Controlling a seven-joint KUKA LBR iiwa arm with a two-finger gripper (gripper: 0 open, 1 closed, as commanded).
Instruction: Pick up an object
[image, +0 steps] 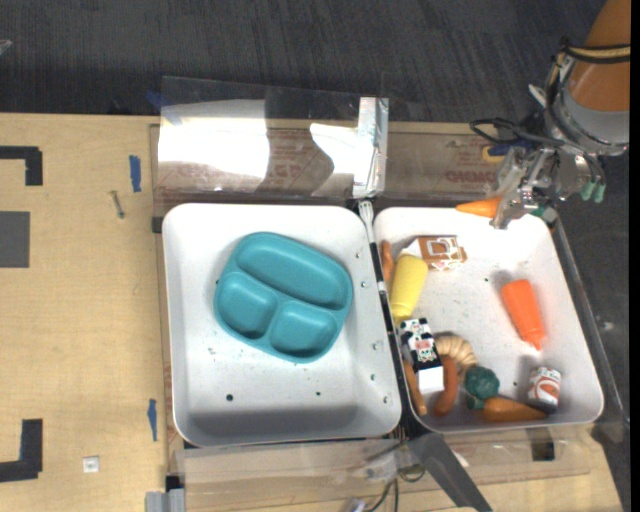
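My gripper (512, 208) hangs over the far edge of the right bin (575, 330), under the grey wrist with its orange band. A small orange piece (476, 208) sticks out to the left from between the fingertips, level with the bin's far rim, and the fingers look shut on it. Below, the right bin holds a yellow toy (408, 283), an orange cone-shaped carrot (523, 310), a small brown-and-white box (440, 250), a black-and-white block (420, 345), a green ball (481, 382) and a red-and-white can (545, 385).
The left bin (190, 250) holds a teal divided plate (283, 295). A clear plastic sheet (270, 150) lies behind the bins. Cables (500, 130) trail near the wrist. A tan curved toy (458, 350) and another carrot (510, 407) crowd the right bin's near side.
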